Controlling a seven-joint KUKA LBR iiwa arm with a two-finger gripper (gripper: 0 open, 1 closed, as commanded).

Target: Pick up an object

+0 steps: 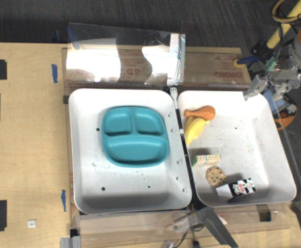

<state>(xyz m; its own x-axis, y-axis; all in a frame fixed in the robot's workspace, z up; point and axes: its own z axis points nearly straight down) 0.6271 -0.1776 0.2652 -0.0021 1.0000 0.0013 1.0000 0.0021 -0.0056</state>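
Observation:
The right bin [253, 138] holds several small toys. An orange drumstick [201, 112] lies near its back left corner, with a yellow banana [194, 129] just in front of it. Nearer the front lie a speckled cracker piece [208, 160], a round cookie [215, 176] and a black-and-white block [241, 188]. My gripper [268, 83] hangs at the bin's back right corner, over the rim and apart from all the toys.
The left bin [83, 138] bears a teal divided plate [135, 136]. A clear plastic sheet [124, 61] stands behind the bins. Yellow cable loops [289, 6] and arm parts crowd the far right. Brown bench surface lies to the left.

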